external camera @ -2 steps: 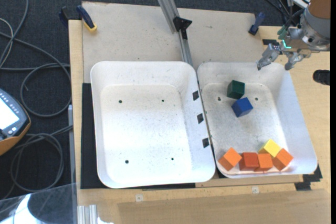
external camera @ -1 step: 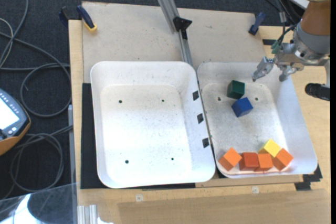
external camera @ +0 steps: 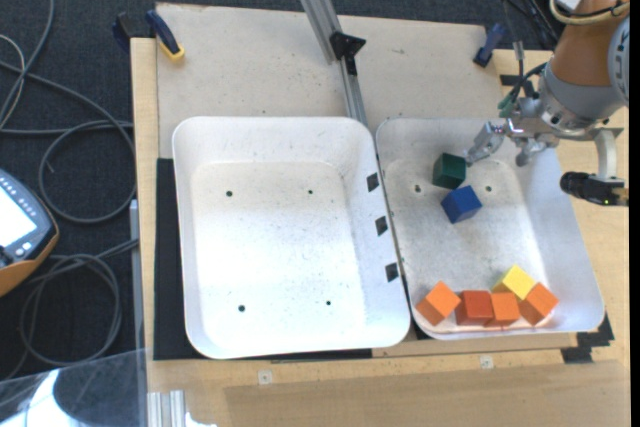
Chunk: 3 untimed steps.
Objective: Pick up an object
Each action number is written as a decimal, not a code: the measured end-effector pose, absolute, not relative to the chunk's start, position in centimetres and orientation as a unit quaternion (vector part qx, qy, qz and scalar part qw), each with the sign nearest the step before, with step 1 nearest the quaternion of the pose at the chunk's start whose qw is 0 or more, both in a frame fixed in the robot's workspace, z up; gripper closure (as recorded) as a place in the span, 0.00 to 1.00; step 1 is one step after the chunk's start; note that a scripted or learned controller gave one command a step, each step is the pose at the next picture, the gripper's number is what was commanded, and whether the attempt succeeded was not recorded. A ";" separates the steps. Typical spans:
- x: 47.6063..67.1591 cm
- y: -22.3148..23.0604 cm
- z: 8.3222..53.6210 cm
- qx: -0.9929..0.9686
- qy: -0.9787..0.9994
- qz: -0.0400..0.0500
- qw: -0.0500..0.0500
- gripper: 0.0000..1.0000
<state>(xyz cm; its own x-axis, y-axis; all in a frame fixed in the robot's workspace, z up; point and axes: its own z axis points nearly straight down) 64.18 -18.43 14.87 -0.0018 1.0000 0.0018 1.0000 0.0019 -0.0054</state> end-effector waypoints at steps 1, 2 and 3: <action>64.6 -18.6 11.8 -0.706 -0.708 -0.003 -0.006 0.00; 64.7 -18.5 12.8 -0.706 -0.708 -0.005 -0.007 1.00; 65.4 -17.8 19.1 -0.706 -0.708 -0.002 -0.004 1.00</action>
